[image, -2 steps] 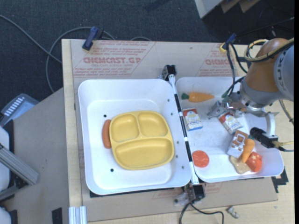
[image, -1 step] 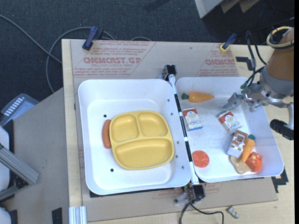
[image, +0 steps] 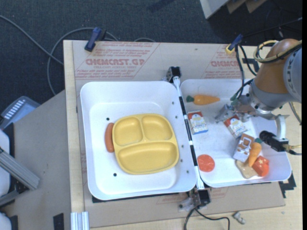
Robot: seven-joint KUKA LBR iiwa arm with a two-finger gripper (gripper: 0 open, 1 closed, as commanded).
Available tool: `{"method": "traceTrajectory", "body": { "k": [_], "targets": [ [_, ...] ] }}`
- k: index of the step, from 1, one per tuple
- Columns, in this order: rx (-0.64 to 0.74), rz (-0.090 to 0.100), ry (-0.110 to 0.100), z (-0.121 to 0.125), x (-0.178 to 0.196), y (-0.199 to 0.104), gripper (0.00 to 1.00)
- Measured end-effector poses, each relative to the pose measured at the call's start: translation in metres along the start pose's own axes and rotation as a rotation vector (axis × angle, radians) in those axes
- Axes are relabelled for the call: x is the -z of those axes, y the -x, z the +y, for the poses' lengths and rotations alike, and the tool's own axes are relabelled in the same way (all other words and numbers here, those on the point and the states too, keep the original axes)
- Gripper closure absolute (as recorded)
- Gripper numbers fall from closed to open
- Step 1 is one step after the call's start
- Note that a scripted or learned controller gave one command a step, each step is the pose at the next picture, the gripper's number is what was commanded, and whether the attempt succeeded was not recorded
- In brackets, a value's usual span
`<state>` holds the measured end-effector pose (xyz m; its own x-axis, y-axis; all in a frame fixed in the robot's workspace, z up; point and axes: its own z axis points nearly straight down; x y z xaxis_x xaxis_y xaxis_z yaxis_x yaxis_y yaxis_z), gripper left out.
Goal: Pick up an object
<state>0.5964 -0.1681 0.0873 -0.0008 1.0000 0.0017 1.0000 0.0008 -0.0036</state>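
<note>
- Where the camera view looks down on the bench, the arm comes in from the right, and its gripper hangs low over the upper middle of the right bin.
- Whether the gripper is spread or pressed together cannot be told: its metal parts blur into the bin floor, and nothing can be seen pinched in it.
- A small red-and-white carton lies just below and right of the gripper, very near it; whether they touch cannot be told.
- An orange carrot lies near the right bin's top wall, up and left of the gripper.
- A second carton lies close to that bin's left wall.
- A flat red disc lies lower down, near the same wall.
- At the lower right, a third carton, a smaller carrot, a red piece and a tan piece crowd together.
- In the left bin, a yellow divided plate sits in the middle, with a reddish sausage along its left edge.
</note>
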Motion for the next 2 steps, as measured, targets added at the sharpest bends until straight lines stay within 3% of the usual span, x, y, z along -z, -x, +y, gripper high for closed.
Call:
{"method": "traceTrajectory", "body": {
  "k": [1, 2],
  "targets": [
    [0.0, -0.002, 0.007, 0.002, 0.012, 0.001, 1.0],
    [0.001, 0.0, 0.003, -0.048, 0.097, -0.086, 1.0]
  ]
}}
